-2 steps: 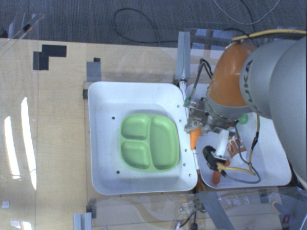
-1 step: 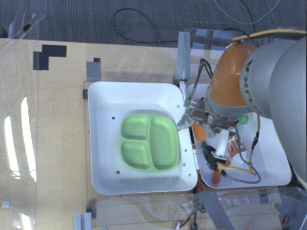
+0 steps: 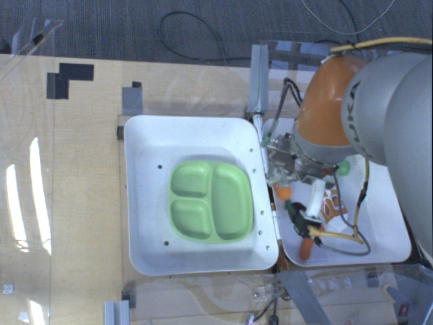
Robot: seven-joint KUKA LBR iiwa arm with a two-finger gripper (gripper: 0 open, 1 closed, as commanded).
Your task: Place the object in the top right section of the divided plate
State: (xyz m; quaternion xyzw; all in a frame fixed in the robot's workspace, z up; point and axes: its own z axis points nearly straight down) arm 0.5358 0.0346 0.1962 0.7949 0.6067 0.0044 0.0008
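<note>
Gripper point(image 3: 279, 175) hangs low over the right bin point(image 3: 389, 242), hard against that bin's left wall, under the orange band of the grey arm point(image 3: 379, 107) that reaches in from the right. Its lower end is lost among metal parts and shadow, so I cannot tell how far open it is or whether it has hold of anything. A small orange piece point(image 3: 282, 192) lies just on the near side of the gripper, touching it or almost so, close to the same left wall; whether it is gripped or lying loose on the bin floor cannot be told. A reddish-brown cylinder point(image 3: 306, 249) lies nearer still in that bin, clearly apart from the gripper. An orange-and-white packet point(image 3: 331, 205) lies to the right of the orange piece, towards the middle of the bin, and a small green thing point(image 3: 344, 168) peeps out from beneath the arm on the far side of the packet. Which of these is the task's object is not plain, but all of them lie in the right bin. The green divided plate point(image 3: 233, 202) sits flat in the middle of the left bin point(image 3: 149, 154), two small sections on its left and one long section on its right, well apart from the gripper across the two bin walls
</note>
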